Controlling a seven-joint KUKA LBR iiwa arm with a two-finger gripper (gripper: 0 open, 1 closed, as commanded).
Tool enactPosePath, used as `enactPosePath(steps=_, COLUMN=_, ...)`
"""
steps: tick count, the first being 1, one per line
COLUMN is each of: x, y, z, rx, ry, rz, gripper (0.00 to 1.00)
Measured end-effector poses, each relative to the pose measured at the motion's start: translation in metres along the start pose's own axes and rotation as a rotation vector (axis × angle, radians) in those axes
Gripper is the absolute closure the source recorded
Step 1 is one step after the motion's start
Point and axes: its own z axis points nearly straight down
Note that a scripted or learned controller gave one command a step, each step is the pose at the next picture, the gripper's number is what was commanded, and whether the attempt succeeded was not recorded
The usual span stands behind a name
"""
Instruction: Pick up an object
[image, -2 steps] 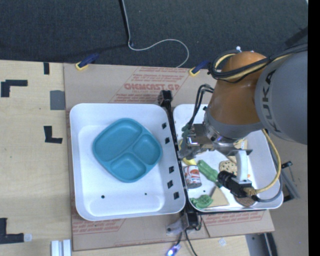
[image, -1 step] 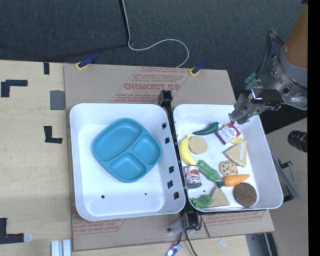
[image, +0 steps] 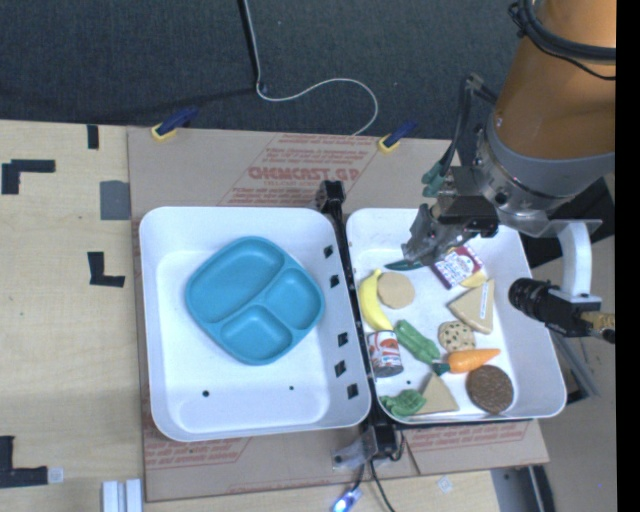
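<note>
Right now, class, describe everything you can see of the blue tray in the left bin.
The blue tray is a rounded-corner dish, apparently smooth plastic, moulded into three compartments: one large and two smaller. It lies flat and right way up on the floor of the left bin, turned at an angle to the walls. Nothing shows in its compartments, and nothing else touches it.

Grey arm (image: 545, 170), broad orange band (image: 560, 75)

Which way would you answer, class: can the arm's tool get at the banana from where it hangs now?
Probably yes. The tool hangs over the right bin, just up and right of the banana, whose top side lies bare; only the round cracker touches it.
</note>
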Motion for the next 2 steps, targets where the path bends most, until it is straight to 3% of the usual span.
enactPosePath(steps=1, x=-0.078, y=-0.001, z=-0.013, rx=-0.003, ry=-0.002, rz=0.013, gripper=1.00)
enactPosePath(steps=2, x=-0.002, y=0.000, z=0.017, rx=0.001, ry=0.000, rz=-0.001, gripper=1.00)
